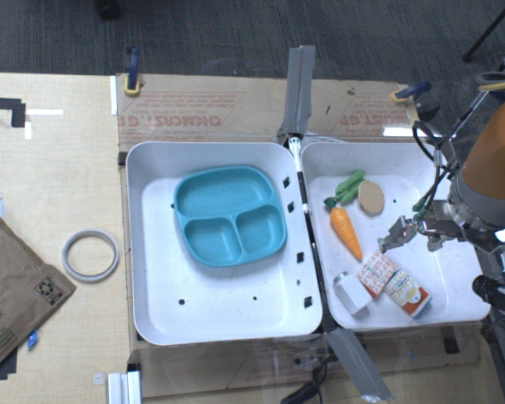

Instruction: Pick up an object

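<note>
The orange carrot [346,232], tapered with its green leafy top [348,186] toward the far wall, lies in the right bin [454,310] beside a tan round piece [370,198]. The hand [397,235] hovers just right of it, fingers spread and holding nothing. A blue divided plate [230,215] sits in the left bin [151,310] on the tan table [50,175].

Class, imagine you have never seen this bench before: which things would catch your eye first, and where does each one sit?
The turquoise divided plate stands out first, lying alone in the left bin. Next comes the orange carrot in the right bin, among a few small packets, with the gripper hovering just to its right. Outside the bins, a tape ring lies on the bench at the left.
</note>
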`<state>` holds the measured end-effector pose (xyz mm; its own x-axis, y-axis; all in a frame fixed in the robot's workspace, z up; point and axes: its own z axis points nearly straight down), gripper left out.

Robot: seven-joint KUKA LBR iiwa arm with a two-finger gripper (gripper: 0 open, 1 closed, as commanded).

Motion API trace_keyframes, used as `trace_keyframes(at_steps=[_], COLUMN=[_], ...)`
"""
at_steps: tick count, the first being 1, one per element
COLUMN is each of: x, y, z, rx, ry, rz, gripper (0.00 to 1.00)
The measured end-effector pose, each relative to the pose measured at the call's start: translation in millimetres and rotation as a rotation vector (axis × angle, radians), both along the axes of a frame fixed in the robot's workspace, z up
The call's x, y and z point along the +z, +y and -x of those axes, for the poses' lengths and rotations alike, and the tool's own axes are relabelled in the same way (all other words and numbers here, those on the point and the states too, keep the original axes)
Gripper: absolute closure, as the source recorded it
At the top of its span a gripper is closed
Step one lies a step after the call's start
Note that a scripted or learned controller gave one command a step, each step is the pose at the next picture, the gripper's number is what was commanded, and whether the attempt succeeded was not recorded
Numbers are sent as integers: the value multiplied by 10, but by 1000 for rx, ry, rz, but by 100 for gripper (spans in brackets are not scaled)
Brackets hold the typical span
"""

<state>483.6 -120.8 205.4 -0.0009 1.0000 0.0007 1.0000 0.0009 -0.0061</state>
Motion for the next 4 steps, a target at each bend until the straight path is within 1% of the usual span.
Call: trace_keyframes(at_steps=[1,2,3,4], x=[-1152,-154,-1054,-1068], y=[254,587,105,-52], z=[-634,-1066,-1277,-1333], rx=[313,173,209,225], ry=[-4,-4,-11,-21], rz=[-1,1,2,4], gripper=[0,0,0,0])
